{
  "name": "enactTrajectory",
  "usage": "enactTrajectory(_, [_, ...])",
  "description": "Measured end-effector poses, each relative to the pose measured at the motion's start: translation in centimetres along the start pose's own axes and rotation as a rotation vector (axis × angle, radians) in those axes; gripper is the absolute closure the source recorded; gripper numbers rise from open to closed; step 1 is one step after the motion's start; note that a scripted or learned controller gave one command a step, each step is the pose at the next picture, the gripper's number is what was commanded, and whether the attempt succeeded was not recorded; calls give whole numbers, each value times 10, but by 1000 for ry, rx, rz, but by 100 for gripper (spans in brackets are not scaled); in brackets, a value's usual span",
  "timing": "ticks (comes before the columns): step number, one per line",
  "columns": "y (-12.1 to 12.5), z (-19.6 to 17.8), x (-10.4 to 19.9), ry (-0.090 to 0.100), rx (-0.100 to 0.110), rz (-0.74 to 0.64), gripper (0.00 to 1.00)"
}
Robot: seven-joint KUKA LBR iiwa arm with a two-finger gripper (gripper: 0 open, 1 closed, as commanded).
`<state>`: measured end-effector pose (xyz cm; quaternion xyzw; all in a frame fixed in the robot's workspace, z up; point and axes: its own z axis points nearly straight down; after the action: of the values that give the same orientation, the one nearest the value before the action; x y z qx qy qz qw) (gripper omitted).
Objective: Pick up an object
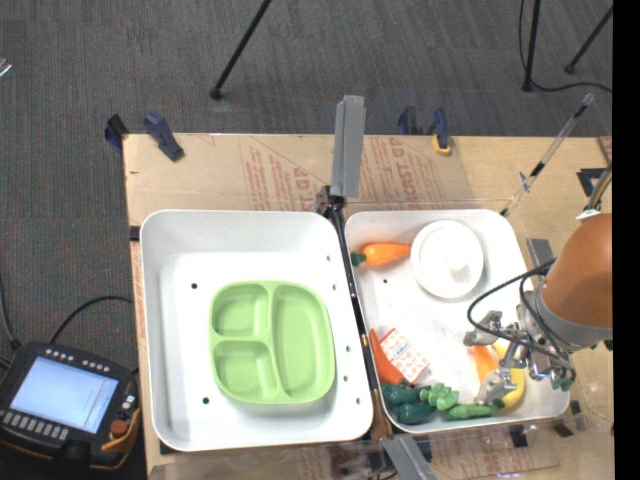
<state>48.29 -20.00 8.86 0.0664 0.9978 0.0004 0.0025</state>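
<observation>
Camera view: slant look down on counter, two white bins side by side.
Left bin: holds green divided plate, nothing else seen.
Right bin: toy carrot at 11 o'clock, white round lid at 1 o'clock, small red-white box near centre, green veg toys along 6 o'clock edge.
Target guess: yellow-orange toy piece at the bin's 4 o'clock corner, likely banana plus orange bit; exact shape unclear under the metalwork.
Key relation: target lies directly under or just at 7 o'clock of gripper; long axis looks to run roughly 12-to-6, partly hidden. Short straight drop should reach it, my judgement.
Jaws: cannot tell if open or closed; too small and cluttered by cables.
Arm pose: enters from 3 o'clock, orange band above wrist, wrist pointing down low over the bin corner.
Risk: bin wall close at 4 o'clock, green toys crowd the 7 o'clock side.
</observation>
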Motion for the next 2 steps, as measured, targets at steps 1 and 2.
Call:
enactTrajectory(1, [2,-9,-1,0,-1,-8,100])
enactTrajectory(2, [3,-8,0,2,-1,-9,0])
